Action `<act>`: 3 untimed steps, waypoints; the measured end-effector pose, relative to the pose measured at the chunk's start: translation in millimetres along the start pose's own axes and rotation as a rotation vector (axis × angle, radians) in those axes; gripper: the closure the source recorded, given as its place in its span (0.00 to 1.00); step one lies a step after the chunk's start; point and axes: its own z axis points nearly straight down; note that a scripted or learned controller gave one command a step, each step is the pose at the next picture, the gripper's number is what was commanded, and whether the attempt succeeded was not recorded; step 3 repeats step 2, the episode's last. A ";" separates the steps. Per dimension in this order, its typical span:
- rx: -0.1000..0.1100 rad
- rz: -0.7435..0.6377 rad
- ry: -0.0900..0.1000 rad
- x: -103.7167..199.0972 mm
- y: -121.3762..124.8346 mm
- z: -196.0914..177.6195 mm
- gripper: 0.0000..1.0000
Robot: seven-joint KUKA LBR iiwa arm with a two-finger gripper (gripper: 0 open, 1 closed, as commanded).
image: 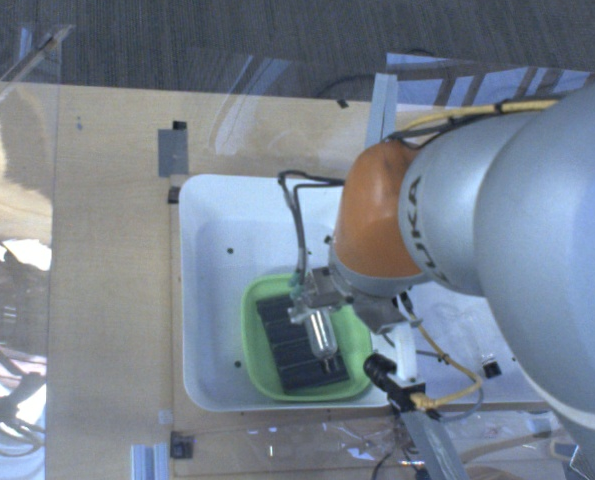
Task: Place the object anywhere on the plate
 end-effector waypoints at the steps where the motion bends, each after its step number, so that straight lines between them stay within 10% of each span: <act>1: -0.001 0.001 0.000 -0.2 0.1 -0.3 0.00; 3: -0.003 0.025 -0.001 -58.5 -10.9 -24.1 0.00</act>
